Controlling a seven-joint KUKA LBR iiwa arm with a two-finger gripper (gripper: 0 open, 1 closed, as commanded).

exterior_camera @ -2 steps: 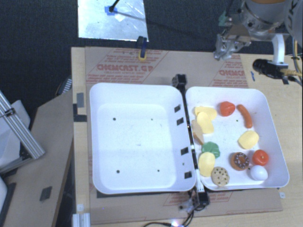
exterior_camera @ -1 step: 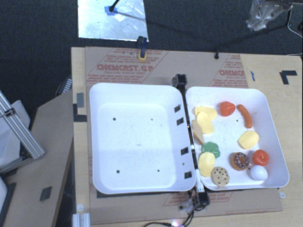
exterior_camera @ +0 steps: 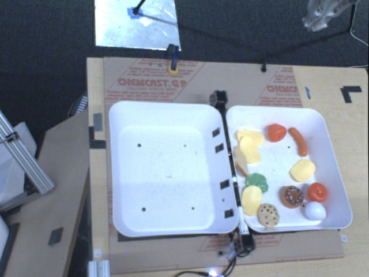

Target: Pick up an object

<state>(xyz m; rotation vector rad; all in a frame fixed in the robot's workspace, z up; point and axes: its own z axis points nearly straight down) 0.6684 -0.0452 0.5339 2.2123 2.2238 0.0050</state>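
The right bin (exterior_camera: 334, 149) holds several toy foods. Among them are a red tomato (exterior_camera: 277, 132), an orange sausage (exterior_camera: 298, 141), a yellow lemon-like piece (exterior_camera: 302, 170), a chocolate donut (exterior_camera: 292, 196), a cookie (exterior_camera: 268, 214), a white egg (exterior_camera: 315, 211) and a green broccoli (exterior_camera: 256, 182). Yellow slices (exterior_camera: 250, 145) lie along the bin's left side. My gripper (exterior_camera: 324, 9) hangs at the top right corner of the camera view, over the dark floor beyond the bench and well away from the bin. Nothing is seen in it.
The left bin (exterior_camera: 115, 154) sits beside the right one, joined by a black hinge strip (exterior_camera: 228, 166). A shiny metal plate (exterior_camera: 135, 15) lies on the floor at the back. A yellow and blue clamp (exterior_camera: 172, 60) stands at the bench's far edge.
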